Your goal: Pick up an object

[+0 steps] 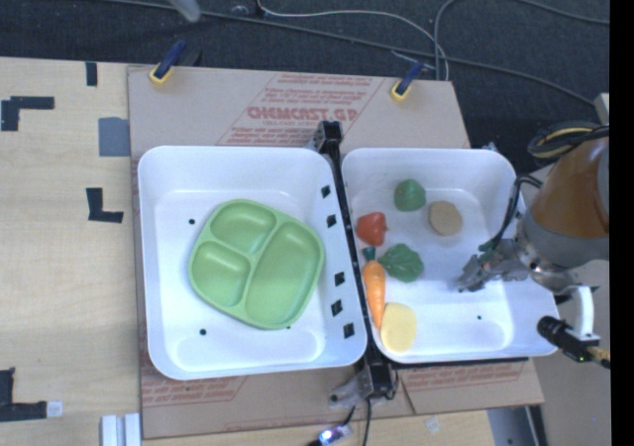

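Observation:
The right bin [475, 168] holds several toy foods: a green round piece [410, 194], a tan round piece [446, 218], a red piece [371, 228], a dark green leafy piece [401, 262], an orange carrot [374, 292] and a pale yellow piece [398, 327]. My gripper [475, 276] hangs low over the right side of this bin, to the right of the leafy piece and below the tan piece. I see nothing between its tips. The arm comes in from the right with its orange band [575, 198].
The left bin [158, 236] holds a green divided plate [258, 262]. Black clips run along the wall between the two bins. Both bins rest on a cardboard sheet [297, 107] with yellow clamps at its far corners. Cables cross the dark floor behind.

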### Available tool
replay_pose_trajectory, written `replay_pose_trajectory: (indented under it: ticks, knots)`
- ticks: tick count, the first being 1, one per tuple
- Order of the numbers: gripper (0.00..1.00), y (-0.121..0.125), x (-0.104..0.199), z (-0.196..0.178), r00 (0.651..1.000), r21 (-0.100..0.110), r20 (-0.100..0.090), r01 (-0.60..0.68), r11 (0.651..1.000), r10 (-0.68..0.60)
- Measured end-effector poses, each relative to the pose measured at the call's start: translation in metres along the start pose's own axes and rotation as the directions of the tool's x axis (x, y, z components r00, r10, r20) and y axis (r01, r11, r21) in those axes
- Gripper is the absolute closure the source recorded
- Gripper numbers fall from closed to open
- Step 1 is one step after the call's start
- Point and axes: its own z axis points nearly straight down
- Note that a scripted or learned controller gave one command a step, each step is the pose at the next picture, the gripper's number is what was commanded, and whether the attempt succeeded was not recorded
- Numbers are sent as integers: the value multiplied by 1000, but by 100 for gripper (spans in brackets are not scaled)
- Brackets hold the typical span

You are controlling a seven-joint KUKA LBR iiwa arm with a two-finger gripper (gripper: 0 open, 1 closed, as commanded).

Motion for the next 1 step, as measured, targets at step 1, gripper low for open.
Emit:
replay_pose_trajectory:
  ticks: [1]
  knots:
    - [100, 4, 6, -61, 1000, -7, 2, 0, 1000, 0]
